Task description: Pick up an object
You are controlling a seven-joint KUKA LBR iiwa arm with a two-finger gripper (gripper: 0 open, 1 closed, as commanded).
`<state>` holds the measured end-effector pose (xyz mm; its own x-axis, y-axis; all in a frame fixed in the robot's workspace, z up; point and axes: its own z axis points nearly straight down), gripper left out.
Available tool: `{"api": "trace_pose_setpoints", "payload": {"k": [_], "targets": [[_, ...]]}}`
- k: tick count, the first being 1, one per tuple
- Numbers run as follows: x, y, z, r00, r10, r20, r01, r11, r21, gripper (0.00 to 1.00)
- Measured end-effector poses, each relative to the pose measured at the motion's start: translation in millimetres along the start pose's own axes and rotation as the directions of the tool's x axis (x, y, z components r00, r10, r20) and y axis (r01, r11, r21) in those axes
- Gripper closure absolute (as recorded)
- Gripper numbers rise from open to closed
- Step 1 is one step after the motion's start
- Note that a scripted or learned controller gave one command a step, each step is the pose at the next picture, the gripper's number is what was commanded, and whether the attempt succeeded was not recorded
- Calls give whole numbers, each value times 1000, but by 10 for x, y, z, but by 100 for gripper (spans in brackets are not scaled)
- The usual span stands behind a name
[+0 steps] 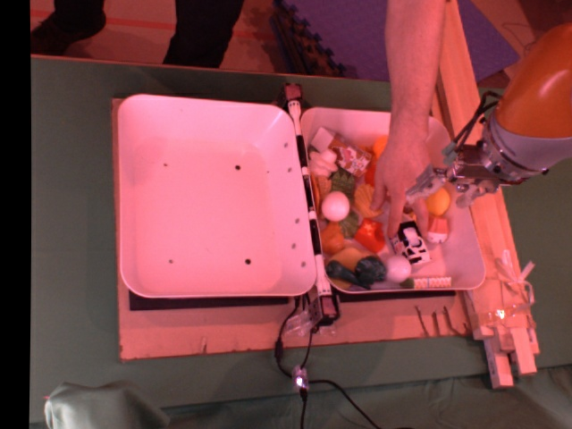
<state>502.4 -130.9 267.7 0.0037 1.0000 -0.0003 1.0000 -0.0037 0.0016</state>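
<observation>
The right bin holds a heap of small objects. Among them are a white ball, a second white ball, a black-and-white toy, a red piece, an orange fruit and a printed packet. My gripper hangs over the bin's right side, just above the orange fruit, with nothing seen held in it. A person's hand reaches down into the same bin, right beside my gripper, and covers some of the objects.
The left bin lies beside the right one, with a black-and-white strip between them. The person's forearm crosses from the top. A wooden rail runs along the right, and cables trail at the front.
</observation>
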Motion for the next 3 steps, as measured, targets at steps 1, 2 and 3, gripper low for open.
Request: {"api": "trace_pose_setpoints", "payload": {"k": [1, 2, 3], "targets": [[4, -103, 536, 1000, 2, -1, -2, 1000, 5, 0], [55, -86, 968, 1000, 0, -1, 0, 1000, 6, 0], [42, 11, 1503, 1000, 0, -4, 0, 1000, -5, 0]]}}
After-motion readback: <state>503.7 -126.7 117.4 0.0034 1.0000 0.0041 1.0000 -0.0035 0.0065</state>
